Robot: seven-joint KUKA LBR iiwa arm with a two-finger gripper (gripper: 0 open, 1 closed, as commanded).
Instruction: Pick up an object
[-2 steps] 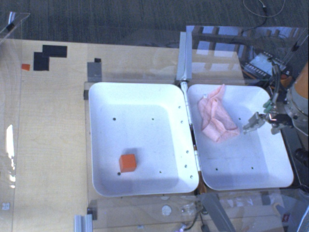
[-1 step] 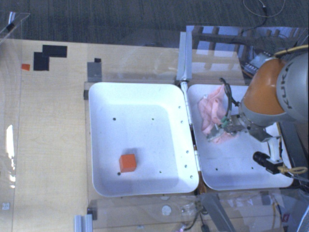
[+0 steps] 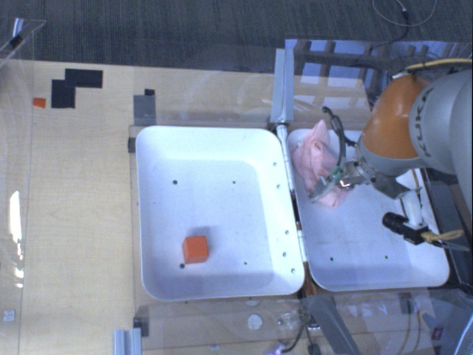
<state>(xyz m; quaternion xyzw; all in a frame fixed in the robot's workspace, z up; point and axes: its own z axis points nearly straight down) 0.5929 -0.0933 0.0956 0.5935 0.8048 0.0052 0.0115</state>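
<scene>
Bright, even overhead light, glare streaks at the left edge, focus slightly soft.

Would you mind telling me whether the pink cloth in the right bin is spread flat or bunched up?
Bunched up. The pink cloth sits as a crumpled heap with folds, at the right bin's far left corner, beside the gripper.

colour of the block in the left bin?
Orange. The block sits in the left bin, clearest in the camera view.
</scene>
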